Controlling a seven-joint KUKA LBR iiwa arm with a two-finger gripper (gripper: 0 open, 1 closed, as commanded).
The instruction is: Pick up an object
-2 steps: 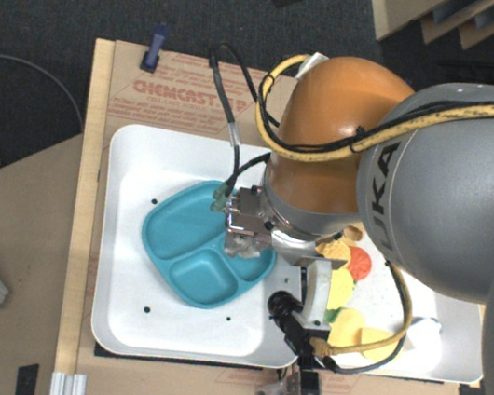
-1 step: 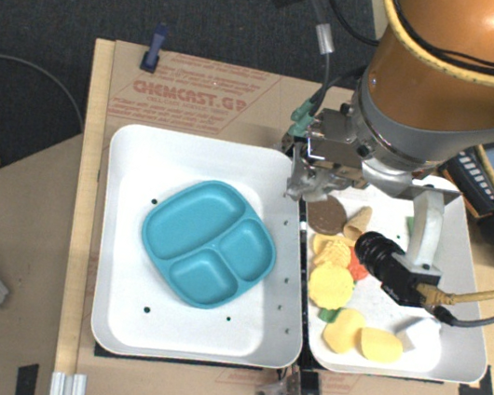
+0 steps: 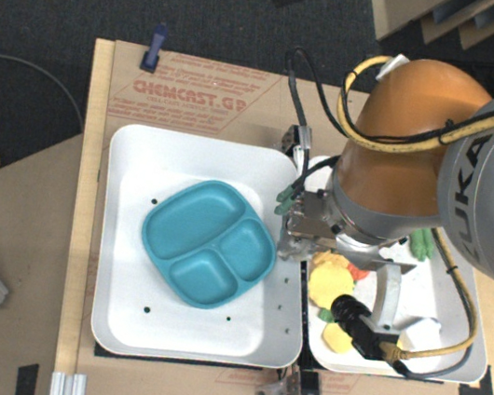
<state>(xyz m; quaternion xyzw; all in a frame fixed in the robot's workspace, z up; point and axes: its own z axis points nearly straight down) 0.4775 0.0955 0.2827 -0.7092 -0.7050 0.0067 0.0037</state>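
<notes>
**Supervisor:** Report the target position.

**Operator:** I take the yellow piece [image 3: 332, 275] as the target. It lies in the view's right bin [image 3: 359, 364], close to the wall that borders the left bin [image 3: 136, 182]. A second yellow piece [image 3: 336, 340] lies nearer that bin's front edge. A green item [image 3: 422, 243] and a white item [image 3: 423, 331] lie toward its far side.

**Supervisor:** Report the gripper state.

**Operator:** I cannot tell. The arm [image 3: 408, 145] is over the right bin, and its wrist covers the gripper [image 3: 355, 256] from above. I see nothing held.

**Supervisor:** State the relation that governs the next move.

**Operator:** The target lies just beside the gripper, toward the front edge of the bin and partly under the wrist. I judge that the approach is mostly a straight descent with a small shift toward that edge. Its long axis is not readable, because too little of it shows.

**Supervisor:** Any alternative?

**Operator:** A blue plate [image 3: 209, 242] sits mid-floor in the left bin, well apart from the gripper. I judge it the poorer choice, being wide, flat and further off.
</notes>
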